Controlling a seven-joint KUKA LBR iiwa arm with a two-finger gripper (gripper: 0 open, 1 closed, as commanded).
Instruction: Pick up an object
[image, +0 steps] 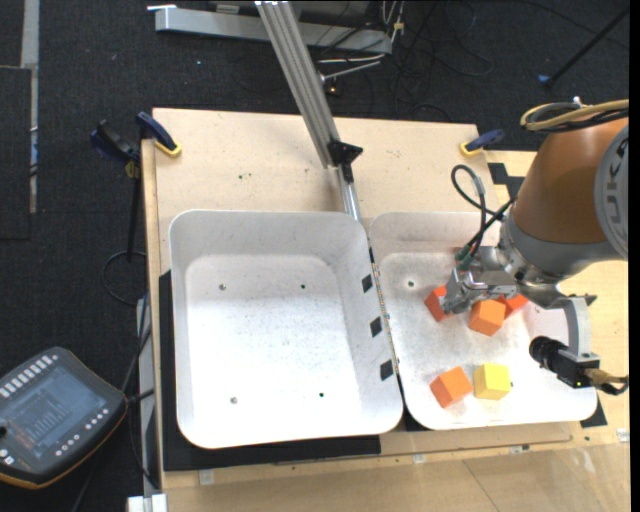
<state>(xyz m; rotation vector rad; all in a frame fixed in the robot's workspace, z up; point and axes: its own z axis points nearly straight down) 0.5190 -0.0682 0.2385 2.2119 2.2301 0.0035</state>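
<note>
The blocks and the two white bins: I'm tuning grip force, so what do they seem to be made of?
The yellow block and the orange block beside it look like painted wood or hard plastic: flat faces, crisp edges, matte colour. I cannot tell which. The right bin and left bin look like thin moulded plastic, with rounded corners, a rolled rim and a smooth, slightly speckled white surface.
</note>
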